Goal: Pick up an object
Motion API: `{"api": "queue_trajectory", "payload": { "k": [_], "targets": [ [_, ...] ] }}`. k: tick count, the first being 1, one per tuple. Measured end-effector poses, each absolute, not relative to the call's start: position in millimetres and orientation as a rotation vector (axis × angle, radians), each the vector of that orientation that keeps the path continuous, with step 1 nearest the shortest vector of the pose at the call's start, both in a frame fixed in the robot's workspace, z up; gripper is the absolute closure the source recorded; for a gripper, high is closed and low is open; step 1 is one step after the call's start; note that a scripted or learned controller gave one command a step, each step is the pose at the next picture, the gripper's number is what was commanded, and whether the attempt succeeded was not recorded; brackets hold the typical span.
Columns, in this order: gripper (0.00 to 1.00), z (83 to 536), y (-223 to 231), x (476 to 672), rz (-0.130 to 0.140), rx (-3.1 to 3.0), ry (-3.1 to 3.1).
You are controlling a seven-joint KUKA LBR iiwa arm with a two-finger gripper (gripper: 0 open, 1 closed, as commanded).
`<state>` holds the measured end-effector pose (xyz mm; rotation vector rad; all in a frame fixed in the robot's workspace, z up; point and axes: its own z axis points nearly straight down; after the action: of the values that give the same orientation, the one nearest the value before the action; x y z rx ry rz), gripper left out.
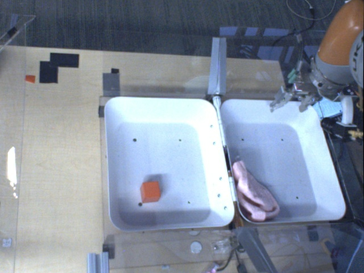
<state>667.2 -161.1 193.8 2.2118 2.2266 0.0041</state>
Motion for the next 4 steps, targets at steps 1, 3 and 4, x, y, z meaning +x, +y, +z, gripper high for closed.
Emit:
{"api": "queue_trajectory", "payload": {
  "k": [1,3,4],
  "targets": [
    [0.00,237.2,-163.7,602.0,0.008,2.271,2.161],
    [0.00,203.1,-181.5,550.2,0.004,2.340,2.090],
    [0.00,225.7,-187.3,489.9,0.007,2.407,2.011]
  ]
}}
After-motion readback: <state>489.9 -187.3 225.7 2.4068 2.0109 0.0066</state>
